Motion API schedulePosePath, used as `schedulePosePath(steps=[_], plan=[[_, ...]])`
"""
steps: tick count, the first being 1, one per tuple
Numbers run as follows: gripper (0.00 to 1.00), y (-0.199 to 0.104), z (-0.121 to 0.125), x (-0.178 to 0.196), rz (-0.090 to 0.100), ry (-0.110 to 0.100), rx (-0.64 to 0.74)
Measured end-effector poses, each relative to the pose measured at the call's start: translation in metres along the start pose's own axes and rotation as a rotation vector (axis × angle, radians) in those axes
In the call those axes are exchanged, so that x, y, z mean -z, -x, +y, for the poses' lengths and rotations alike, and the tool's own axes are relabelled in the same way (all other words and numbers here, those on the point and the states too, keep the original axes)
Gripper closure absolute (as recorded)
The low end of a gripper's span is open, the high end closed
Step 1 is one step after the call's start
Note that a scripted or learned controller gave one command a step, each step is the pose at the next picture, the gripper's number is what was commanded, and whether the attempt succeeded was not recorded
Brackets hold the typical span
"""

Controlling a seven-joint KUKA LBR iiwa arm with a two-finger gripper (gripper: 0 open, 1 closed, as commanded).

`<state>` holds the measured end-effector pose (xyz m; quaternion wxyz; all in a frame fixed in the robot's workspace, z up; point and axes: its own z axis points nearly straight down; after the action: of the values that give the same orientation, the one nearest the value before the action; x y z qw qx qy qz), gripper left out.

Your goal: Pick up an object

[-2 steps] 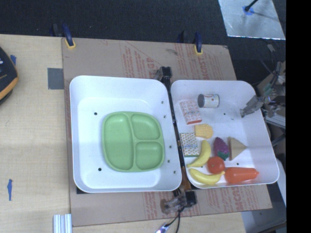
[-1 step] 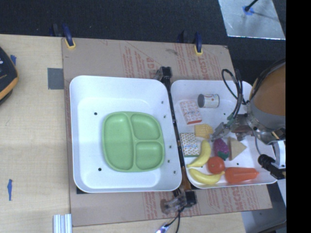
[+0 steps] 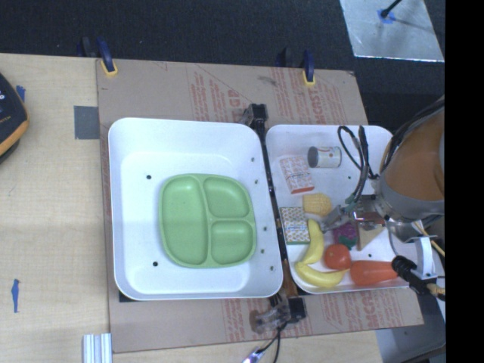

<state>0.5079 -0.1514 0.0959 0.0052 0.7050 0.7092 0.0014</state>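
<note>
The right bin (image 3: 291, 138) holds a yellow banana (image 3: 313, 263), a red tomato (image 3: 337, 257), an orange carrot (image 3: 372, 271), a yellow corn piece (image 3: 318, 203), a small grey can (image 3: 324, 157), a red-and-white packet (image 3: 296, 174), a green-and-yellow box (image 3: 295, 224) and a purple item (image 3: 347, 234). My gripper (image 3: 344, 218) reaches in from the right and hangs low over the purple item, just right of the corn. Its fingertips merge with the objects beneath, so their state is unclear.
The left bin (image 3: 136, 203) bears a green divided plate (image 3: 206, 219). Black cables (image 3: 355, 151) loop off the wrist over the right bin's far side. Clamps (image 3: 308, 65) pin the cardboard base at the back. A yellow-black device (image 3: 10, 119) lies at the far left.
</note>
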Motion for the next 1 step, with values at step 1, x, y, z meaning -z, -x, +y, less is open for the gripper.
schedulePosePath(steps=[1], plan=[[1.0,0.0008,-0.0002,0.0095,0.0,-0.003,0.003]])
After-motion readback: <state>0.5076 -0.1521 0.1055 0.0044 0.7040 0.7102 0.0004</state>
